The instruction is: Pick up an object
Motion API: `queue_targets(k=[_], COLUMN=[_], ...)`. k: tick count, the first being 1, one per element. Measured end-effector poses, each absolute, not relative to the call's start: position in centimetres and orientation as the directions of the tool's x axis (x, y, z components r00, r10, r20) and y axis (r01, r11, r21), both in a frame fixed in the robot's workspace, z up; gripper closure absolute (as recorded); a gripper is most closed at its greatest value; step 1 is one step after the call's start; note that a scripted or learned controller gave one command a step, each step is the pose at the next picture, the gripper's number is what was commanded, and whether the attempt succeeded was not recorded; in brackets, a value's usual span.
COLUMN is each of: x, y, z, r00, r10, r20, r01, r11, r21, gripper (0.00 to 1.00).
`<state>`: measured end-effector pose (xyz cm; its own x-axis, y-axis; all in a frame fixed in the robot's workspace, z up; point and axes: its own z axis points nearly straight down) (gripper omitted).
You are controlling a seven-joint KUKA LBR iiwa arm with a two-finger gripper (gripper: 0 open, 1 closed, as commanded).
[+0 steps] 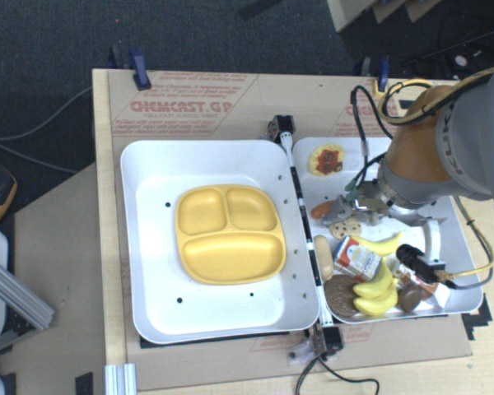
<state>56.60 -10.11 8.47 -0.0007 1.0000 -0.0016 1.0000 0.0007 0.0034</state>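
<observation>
Well to the gripper's left, a yellow divided plate [230, 234] is seen lying flat in the left bin [144, 179], apart from every wall. Nearer, just left of the gripper, a small orange-red piece [322, 211] lies by the right bin's [469, 303] inner wall, and a tan roll [322, 257] rests below it. The gripper [351, 207] is held low over the right bin's clutter; whether it is spread or pressed together cannot be told, and nothing is seen pinched in it. Below and to its right, a red-and-white packet [359, 258], a banana [376, 293] and a brown round item [341, 296] are crowded together, touching. A clean pick is judged uncertain: with candidates packed so closely, two things could be nudged at once, or a rounded one squeezed out sideways. The arm [445, 151] is seen farthest right.
</observation>
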Motion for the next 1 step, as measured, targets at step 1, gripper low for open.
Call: queue_targets(k=[1], x=[52.73], y=[-9.98], z=[8.43], r00=[0.002], r10=[1.000], r20=[0.001], r01=[1.000], r11=[-0.002], r21=[-0.004], gripper=[0.00])
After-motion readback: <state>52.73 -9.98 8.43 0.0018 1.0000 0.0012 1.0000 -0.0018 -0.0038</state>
